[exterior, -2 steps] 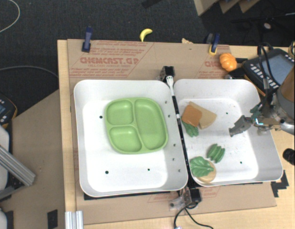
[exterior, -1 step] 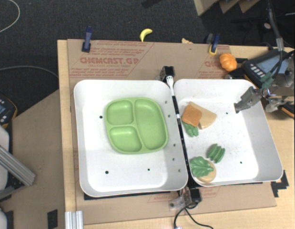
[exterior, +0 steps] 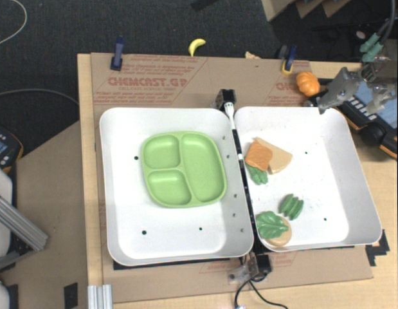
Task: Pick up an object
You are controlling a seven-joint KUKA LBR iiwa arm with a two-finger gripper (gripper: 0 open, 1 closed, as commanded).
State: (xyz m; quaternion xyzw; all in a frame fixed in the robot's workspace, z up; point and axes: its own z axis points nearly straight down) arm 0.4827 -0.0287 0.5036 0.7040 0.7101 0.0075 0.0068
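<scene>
Hovering at the right bin's (exterior: 327, 172) far corner, the tool (exterior: 328, 99), finger state indeterminate, should descend centrally over the orange bread slice (exterior: 258, 154) near the divider, avoiding the adjacent green leaf (exterior: 258, 176).

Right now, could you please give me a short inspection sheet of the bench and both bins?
Surface: brown board bearing left bin and right bin.
Job's things: orange-and-tan wedge, green pods, leafy biscuit, all in the right bin.
Clutter: green divided plate in the left bin.
Gripper: gripper at the right bin's far corner, apart from the items.
Cables: one at the near edge.
Surroundings: dark floor, yellow piece.
</scene>
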